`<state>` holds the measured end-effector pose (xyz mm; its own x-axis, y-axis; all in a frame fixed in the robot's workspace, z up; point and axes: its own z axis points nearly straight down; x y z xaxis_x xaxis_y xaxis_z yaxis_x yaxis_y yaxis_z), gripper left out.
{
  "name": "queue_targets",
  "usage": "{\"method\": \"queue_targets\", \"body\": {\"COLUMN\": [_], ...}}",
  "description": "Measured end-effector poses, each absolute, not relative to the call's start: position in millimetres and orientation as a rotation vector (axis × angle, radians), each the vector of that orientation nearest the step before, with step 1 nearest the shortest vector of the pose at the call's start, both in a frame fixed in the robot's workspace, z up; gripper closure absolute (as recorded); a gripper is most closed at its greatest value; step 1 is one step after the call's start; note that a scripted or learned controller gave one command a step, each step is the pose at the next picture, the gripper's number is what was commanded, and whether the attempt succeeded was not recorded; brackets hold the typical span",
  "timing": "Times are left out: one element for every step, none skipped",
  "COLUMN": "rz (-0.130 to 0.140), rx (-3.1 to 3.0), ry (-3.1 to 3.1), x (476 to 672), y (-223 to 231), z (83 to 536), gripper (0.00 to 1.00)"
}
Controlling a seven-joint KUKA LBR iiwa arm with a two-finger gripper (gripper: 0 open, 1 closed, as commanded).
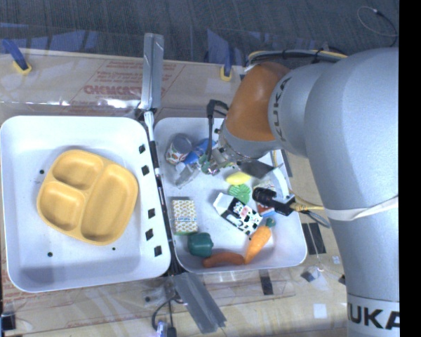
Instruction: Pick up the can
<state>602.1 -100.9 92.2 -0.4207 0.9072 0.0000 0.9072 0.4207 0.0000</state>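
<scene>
camera view: the gripper (212,161) sits just beside the shiny silver metal can (178,149) in the right white bin (289,253); i cannot tell its state.

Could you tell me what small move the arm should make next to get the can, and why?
Probably a short shift toward the left. The gripper sits low in the right bin, just beside the can lying near the bin's upper left corner, not yet over it.
</scene>
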Motion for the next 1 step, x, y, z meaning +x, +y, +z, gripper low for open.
{"method": "queue_targets", "body": {"rz": [0.000], "rx": [-1.508], "ry": [-2.758], "x": [657.6], "y": [-101.0], "z": [94.2], "gripper": [0.00]}}
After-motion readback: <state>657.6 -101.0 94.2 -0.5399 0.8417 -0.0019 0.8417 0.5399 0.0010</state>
